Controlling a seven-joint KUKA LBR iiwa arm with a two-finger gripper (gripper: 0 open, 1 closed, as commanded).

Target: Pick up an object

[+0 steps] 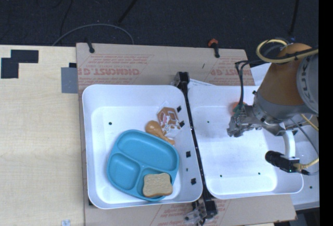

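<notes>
A pale wooden bench top point(36, 136) fills the left of the scene, lit evenly and without hard shadows. Near its far left edge sit flat black angular patches point(18, 63), and just right of them a small grey square patch point(68, 79). A brown cardboard sheet with red print point(135, 64) lies to the bench top's right. Beyond the bench top, a dark floor point(171, 1) carries thin black cables point(93, 27).

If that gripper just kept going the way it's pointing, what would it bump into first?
The gripper points down over the right bin. Going straight on, it would probably meet that bin's bare white floor first; nothing seems to lie under it, though depth is hard to judge.
</notes>
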